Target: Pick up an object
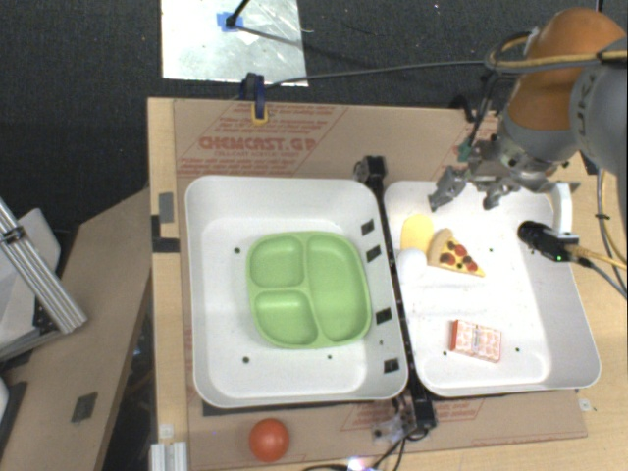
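Note:
In the right bin (559,332) lie a pizza slice (454,254), a yellow piece (416,232) beside it on the left, and a red-and-white packet (476,340) nearer the front. My gripper (467,192) hangs over the bin's far left corner, above and behind the pizza slice. Its fingers (441,193) are spread apart and open, with nothing between them.
The left bin (216,263) holds a green divided plate (307,287). An orange ball (268,439) rests on the bench in front of the left bin. A black clip row runs along the seam between the bins. A blue clamp (255,94) stands at the back.

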Robot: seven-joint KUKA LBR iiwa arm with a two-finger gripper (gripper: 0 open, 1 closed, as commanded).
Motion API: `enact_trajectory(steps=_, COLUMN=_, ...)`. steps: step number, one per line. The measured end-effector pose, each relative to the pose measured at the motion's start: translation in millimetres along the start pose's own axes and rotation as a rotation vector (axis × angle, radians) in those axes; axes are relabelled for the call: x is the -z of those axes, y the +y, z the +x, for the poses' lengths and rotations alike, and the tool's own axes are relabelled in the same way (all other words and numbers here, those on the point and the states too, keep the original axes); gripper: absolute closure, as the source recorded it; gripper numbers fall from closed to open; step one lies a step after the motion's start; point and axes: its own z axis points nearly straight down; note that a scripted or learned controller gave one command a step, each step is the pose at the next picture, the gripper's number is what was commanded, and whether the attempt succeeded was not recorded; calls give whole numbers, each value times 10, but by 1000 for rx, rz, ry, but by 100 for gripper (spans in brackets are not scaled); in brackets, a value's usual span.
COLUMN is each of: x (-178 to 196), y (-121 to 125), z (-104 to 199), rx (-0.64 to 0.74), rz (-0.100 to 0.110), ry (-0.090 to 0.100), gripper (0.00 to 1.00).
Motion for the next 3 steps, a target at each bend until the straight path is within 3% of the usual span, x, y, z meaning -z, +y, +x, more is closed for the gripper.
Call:
enact_trajectory(steps=1, x=83, y=27, z=1, rx=2, rz=-13, ry=-1, gripper=0)
enact_trajectory(steps=3, x=-1139, y=2, z=62, rx=1, rz=-10, ry=0, gripper=0)
